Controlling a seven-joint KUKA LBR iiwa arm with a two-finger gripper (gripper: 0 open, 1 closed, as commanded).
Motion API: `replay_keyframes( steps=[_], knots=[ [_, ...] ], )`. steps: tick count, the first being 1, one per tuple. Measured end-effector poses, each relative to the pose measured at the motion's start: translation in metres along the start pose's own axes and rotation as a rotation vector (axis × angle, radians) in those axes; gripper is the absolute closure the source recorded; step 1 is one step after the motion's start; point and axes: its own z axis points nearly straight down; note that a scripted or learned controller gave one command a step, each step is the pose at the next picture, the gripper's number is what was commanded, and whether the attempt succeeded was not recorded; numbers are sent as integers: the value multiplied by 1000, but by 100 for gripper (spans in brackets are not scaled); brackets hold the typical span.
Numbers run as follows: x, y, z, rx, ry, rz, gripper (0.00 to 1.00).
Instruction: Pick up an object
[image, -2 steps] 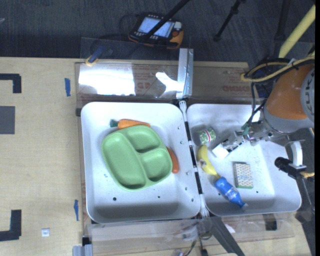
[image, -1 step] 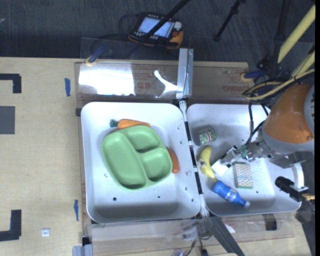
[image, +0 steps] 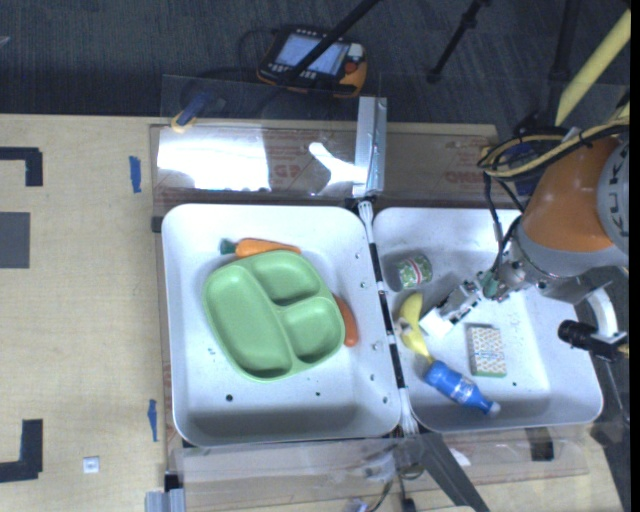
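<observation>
So far nothing lifted. Claw (image: 447, 314) low in right bin (image: 570, 400), just beside banana (image: 411, 325); finger state unreadable. Blue bottle (image: 458, 387), patterned box (image: 486, 350), can (image: 413, 271) lie loose. Grasp, lift remain.

Grey arm (image: 590, 262), broad orange band, yellow cables above, small metallic end effector (image: 452, 312).
</observation>
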Motion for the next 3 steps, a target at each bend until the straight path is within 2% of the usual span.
replay_keyframes(
  steps=[1, 2, 3],
  knots=[
    [-34, 38, 6, -15, -2, 261, 0],
    [-25, 53, 6, -17, -13, 322, 0],
    [-8, 21, -54, 15, 9, 38, 0]
  ],
)
